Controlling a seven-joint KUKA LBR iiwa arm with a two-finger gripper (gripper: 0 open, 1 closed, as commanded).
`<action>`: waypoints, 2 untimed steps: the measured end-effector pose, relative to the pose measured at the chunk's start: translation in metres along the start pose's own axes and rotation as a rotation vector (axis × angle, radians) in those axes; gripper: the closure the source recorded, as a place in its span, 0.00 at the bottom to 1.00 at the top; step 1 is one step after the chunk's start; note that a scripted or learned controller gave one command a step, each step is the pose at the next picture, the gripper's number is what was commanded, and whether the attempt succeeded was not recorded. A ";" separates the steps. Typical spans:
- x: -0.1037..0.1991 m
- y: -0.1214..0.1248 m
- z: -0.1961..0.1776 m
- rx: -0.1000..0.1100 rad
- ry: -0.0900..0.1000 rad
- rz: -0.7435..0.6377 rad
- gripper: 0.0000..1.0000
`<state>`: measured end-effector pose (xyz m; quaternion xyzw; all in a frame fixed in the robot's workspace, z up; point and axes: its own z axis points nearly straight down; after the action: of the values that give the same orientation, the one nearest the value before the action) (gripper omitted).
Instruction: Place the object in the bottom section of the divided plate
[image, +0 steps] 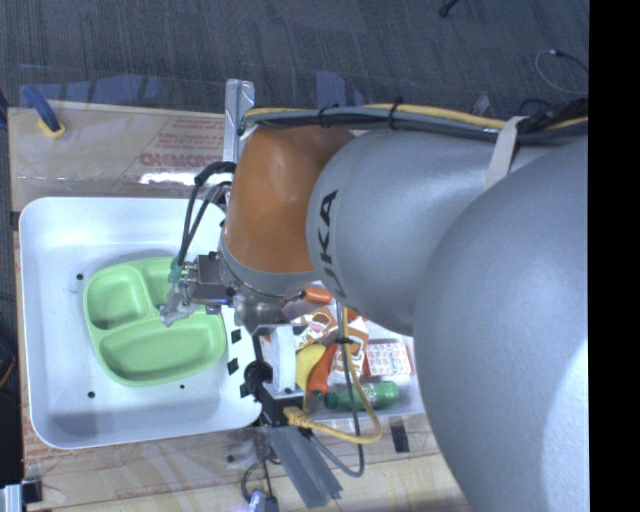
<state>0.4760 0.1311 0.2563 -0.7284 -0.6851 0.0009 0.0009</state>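
Left white bin: held one green divided plate, three sections, lying flat. Gripper: hung over the plate's right edge, at the ridge above the bottom section; its state could not be told, nor any object in it. Right bin: small packaged items, largely covered by the grey arm.

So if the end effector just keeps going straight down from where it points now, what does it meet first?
Most likely the green divided plate. The end effector sits over the plate's right side, near the ridge between sections, above the bottom section. Depth is unclear from this slanted view, so whether it lands on ridge or floor is uncertain.
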 end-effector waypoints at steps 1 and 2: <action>0.001 0.000 -0.009 0.002 -0.001 -0.008 1.00; -0.013 0.001 -0.002 0.002 -0.001 -0.010 1.00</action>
<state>0.4761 0.1176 0.2584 -0.7249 -0.6888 0.0017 0.0013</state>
